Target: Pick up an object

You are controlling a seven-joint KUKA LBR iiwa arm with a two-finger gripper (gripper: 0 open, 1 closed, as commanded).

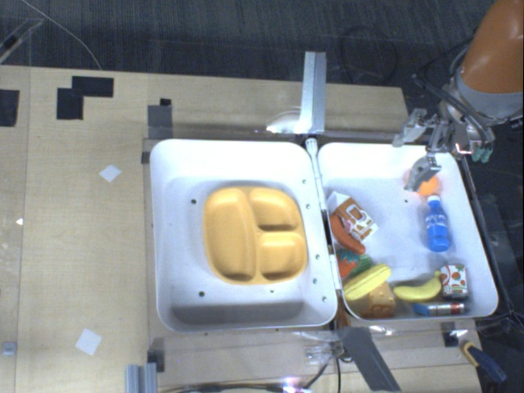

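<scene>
My gripper point(417, 150) hangs over the far right corner of the right bin point(372, 166), open, with nothing between its fingers. Just below its lower finger lies a small orange item point(428, 186), and beside that a blue bottle point(437, 226). Further left in this bin is an orange-and-white packet point(353, 223). Along the near edge lie a yellow banana point(416, 290), a small printed can point(453, 280), a yellow wedge-shaped piece point(367, 278) and a red marker point(443, 308).
The left bin point(176, 219) holds a yellow divided tray point(254, 234). A metal post point(314, 92) stands behind the wall between the two bins. The grey arm with its orange band point(494, 43) comes in at the upper right.
</scene>
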